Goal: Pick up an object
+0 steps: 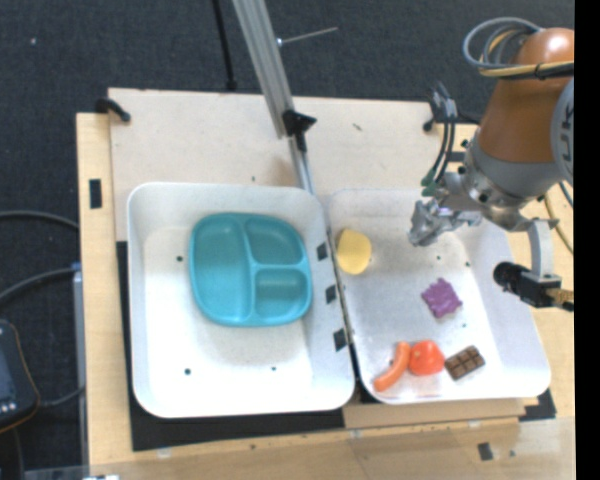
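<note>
The gripper (427, 230) hovers with nothing visibly held; its grasp state I cannot tell. Best to descend squarely over the small purple block (441, 298) at five o'clock, away from the bin wall.

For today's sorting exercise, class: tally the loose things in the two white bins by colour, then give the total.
Teal, divided plastic tray: 1
Yellow, rounded lump: 1
Purple, small knobbly block: 1
Orange, curved carrot-like toy: 1
Brown, small chocolate-bar piece: 1
Total: 5

teal divided plate (250, 269) in left bin (150, 368), wooden bench (190, 128)
</note>
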